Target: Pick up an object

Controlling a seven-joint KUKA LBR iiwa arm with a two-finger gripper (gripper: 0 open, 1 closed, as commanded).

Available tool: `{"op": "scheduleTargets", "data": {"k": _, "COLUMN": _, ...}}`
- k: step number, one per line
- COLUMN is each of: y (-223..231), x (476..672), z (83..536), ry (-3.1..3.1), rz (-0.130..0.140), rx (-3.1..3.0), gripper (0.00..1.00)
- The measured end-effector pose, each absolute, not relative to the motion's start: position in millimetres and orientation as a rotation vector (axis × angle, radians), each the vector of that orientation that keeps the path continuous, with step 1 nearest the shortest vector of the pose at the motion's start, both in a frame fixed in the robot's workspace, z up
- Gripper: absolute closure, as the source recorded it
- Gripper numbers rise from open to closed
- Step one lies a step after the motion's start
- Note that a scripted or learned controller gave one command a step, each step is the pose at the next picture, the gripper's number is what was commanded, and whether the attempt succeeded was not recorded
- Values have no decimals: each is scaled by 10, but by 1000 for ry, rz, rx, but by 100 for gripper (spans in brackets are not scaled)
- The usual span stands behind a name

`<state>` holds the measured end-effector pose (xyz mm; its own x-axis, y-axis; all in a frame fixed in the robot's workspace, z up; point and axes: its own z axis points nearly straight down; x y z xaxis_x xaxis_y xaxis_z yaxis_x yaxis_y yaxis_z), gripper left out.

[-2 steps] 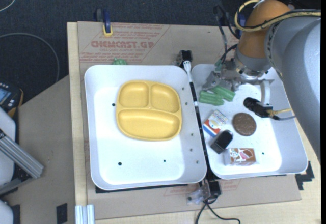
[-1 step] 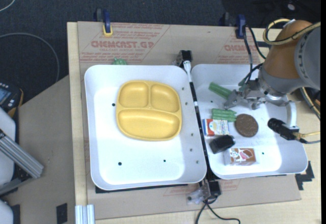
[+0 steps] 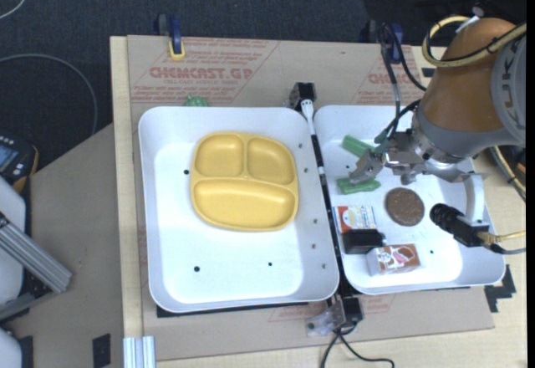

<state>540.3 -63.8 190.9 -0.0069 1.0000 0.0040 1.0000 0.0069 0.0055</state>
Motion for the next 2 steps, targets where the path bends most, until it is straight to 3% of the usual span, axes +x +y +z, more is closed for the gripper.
{"op": "scheduleTargets", "data": {"k": 1, "y": 47, "x": 5096, "z": 2770, "ry": 2229, "rz": 12, "rx": 2208, "gripper": 0}}
{"op": "scheduleTargets", "data": {"k": 2, "y": 3, "x": 5105, "z": 2823, "ry": 2220, "rz": 4, "rx": 2218, "gripper": 100}}
